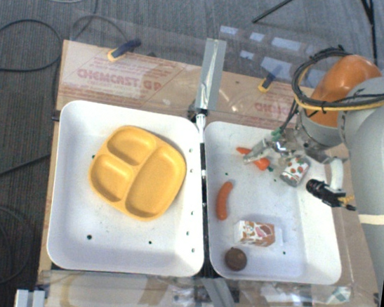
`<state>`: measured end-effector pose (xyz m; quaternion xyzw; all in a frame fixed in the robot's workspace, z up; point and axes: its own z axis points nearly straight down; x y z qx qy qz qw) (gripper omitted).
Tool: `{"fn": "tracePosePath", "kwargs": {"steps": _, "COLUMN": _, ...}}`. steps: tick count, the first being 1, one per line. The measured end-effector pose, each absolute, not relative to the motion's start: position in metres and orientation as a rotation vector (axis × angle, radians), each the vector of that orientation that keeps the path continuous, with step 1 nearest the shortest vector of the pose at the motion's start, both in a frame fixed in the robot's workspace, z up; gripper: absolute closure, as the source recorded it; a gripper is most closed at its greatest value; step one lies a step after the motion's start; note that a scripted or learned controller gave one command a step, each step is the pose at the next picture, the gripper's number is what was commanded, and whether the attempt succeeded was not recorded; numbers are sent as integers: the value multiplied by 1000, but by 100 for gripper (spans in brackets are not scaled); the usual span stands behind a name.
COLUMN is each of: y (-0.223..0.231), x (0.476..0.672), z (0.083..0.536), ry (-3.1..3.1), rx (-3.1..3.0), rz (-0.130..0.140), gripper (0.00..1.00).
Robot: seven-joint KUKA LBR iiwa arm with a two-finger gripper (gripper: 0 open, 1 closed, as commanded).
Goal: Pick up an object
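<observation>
The claw [261,154] is seen spread over an orange piece [262,163] in the right bin [318,266]; a sausage [224,200], packet [257,233] and brown ball [236,259] lie nearby.

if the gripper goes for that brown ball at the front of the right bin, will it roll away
Probably. The ball looks round and smooth, so a nudge from the gripper could send it rolling across the bin floor. It lies close to the front wall, which might stop it. It looks small and likely light, so off-centre fingers could squeeze it out sideways.

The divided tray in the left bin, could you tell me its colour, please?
Yellow-orange divided tray, seen in the camera view.
</observation>
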<state>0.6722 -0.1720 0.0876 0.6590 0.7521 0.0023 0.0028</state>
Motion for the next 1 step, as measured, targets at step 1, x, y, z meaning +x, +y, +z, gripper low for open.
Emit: {"fn": "tracePosePath", "kwargs": {"steps": 1, "y": -173, "x": 670, "z": 93, "ry": 2366, "rx": 2069, "rz": -8, "gripper": 100}}
